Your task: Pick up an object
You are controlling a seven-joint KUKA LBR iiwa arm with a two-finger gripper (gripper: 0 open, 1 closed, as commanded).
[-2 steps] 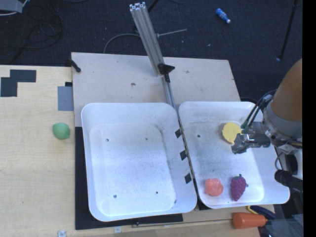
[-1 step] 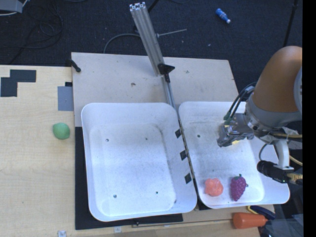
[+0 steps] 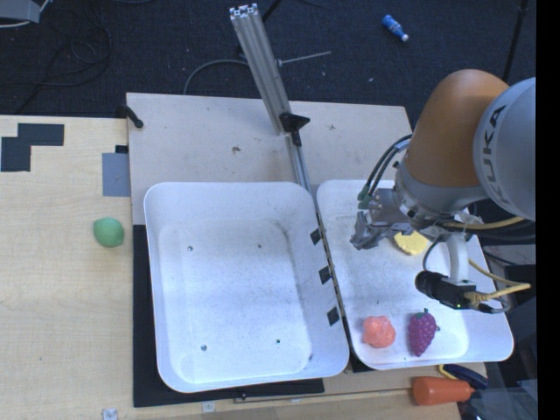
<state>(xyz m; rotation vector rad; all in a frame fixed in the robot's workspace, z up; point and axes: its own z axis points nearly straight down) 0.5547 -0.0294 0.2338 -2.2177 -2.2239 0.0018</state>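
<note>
In the right bin (image 3: 350,296) lie an orange-red round fruit (image 3: 379,332), a purple bunch of grapes (image 3: 422,332) and a yellow piece (image 3: 411,242) partly hidden under the arm. My gripper (image 3: 367,234) hangs over the upper part of the right bin, just left of the yellow piece and well above the two fruits at the bin's front. I see nothing between its fingers. The arm's orange band and grey wrist cover the bin's back right corner.
The left bin (image 3: 166,261) sits beside the right one, with a metal rail (image 3: 267,68) running back from between them. A green ball (image 3: 108,232) lies on the wooden bench at the left. An orange object (image 3: 442,390) lies past the right bin's front edge.
</note>
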